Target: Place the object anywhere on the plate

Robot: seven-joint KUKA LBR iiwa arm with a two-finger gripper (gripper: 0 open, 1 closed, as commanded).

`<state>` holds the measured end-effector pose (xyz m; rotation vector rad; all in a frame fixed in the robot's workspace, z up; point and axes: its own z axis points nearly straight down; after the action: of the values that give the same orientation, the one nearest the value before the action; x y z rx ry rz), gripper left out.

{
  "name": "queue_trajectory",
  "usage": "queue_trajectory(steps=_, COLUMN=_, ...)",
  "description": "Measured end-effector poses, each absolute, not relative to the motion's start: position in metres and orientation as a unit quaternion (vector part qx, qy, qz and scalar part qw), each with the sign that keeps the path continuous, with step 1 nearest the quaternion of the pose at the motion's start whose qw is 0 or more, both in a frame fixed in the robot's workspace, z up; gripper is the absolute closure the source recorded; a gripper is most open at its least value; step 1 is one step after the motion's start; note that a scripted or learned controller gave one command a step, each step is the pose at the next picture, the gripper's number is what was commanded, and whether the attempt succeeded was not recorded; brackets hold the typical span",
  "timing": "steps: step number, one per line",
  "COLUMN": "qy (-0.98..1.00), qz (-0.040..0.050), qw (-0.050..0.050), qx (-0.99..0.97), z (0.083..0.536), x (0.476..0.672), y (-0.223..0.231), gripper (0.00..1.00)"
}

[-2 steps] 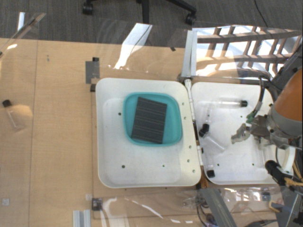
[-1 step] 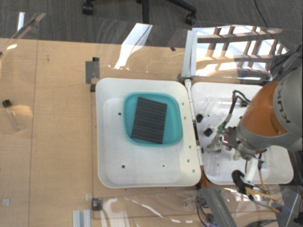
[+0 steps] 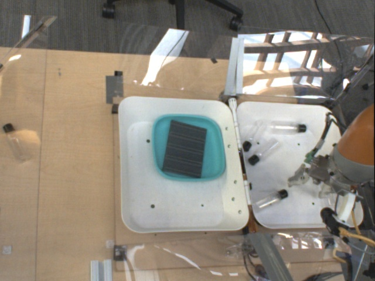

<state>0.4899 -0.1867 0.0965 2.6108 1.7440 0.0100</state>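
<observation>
**Dark ribbed pad on plate; gripper off to the right**

Gripper (image 3: 306, 175) low over right bin (image 3: 293, 212), well right of the teal plate (image 3: 218, 157); finger state not discernible. Clear vials (image 3: 271, 199) scattered just left of it. Dark ribbed pad (image 3: 185, 148) flat, centred on plate in left bin (image 3: 137, 204); placement judged done.

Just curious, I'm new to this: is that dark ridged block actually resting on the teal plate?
Touching. The camera view shows the dark ridged block lying flat inside the teal plate, with the plate's rim showing on all sides of it.
</observation>
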Motion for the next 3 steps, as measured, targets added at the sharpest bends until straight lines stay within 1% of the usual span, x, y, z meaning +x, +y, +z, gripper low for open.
queue_trajectory(steps=1, qy=0.461, qz=0.0056, qw=0.006, qx=0.888, z=0.089, x=0.492, y=-0.136, gripper=0.0)
queue_trajectory(steps=2, qy=0.412, qz=0.0065, qw=0.006, qx=0.911, z=0.089, x=0.492, y=-0.088, gripper=0.0)
queue_trajectory(steps=3, qy=0.417, qz=0.001, qw=0.0, qx=0.909, z=0.1, x=0.488, y=-0.152, gripper=0.0)
